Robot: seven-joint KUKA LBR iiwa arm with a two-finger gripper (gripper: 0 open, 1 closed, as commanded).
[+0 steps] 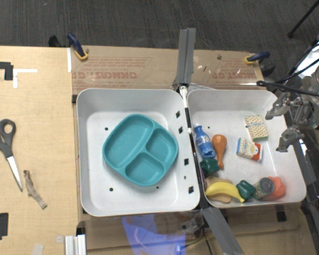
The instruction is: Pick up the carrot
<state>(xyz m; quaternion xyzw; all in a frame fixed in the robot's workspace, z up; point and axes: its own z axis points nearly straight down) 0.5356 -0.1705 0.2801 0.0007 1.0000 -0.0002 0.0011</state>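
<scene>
The carrot [278,188] looks to be the orange piece in the front right corner of the right bin [231,96], touching a grey round can [266,185]. My gripper [283,125] hangs over that bin's right rim, well behind the carrot. Its two metal fingers [277,109] stand apart, open, with nothing between them. The carrot's left end is partly hidden by the can.
In the right bin lie a blue bottle [203,141], an orange-brown drumstick [220,145], a banana [224,190], a green pepper [246,190], a small box [249,149] and a cracker [256,127]. The left bin [90,110] holds a teal divided plate [141,150]. Scissors [6,145] lie on the bench.
</scene>
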